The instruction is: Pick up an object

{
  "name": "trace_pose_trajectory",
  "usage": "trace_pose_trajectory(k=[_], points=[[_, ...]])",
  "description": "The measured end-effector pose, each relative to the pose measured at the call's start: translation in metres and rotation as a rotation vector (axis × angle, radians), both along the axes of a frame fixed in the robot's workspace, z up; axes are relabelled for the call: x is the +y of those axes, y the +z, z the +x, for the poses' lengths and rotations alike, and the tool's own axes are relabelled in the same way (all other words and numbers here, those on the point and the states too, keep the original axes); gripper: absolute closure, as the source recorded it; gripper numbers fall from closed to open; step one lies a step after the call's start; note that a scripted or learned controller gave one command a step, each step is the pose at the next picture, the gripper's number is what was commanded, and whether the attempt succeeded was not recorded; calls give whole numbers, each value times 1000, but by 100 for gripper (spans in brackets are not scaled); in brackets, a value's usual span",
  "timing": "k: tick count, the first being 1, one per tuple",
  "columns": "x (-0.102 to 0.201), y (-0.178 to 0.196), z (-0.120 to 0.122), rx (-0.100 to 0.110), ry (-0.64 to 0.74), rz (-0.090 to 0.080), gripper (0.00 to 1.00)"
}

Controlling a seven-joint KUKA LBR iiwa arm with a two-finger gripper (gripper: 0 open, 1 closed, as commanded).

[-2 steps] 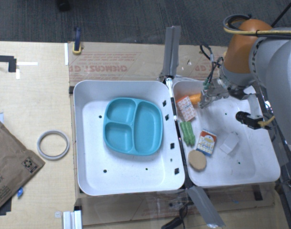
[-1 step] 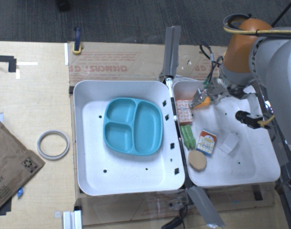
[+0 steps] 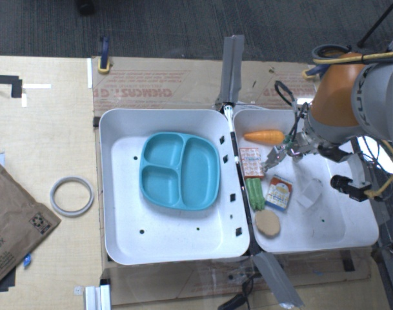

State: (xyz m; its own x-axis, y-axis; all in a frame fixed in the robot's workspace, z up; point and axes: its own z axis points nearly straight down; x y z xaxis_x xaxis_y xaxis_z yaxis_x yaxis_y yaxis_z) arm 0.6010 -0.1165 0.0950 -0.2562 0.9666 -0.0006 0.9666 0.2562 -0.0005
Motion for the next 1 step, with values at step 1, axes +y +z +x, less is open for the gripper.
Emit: trace_pose_trajectory(k=[1], points=[[-19, -4, -93, 2, -24, 1, 0]])
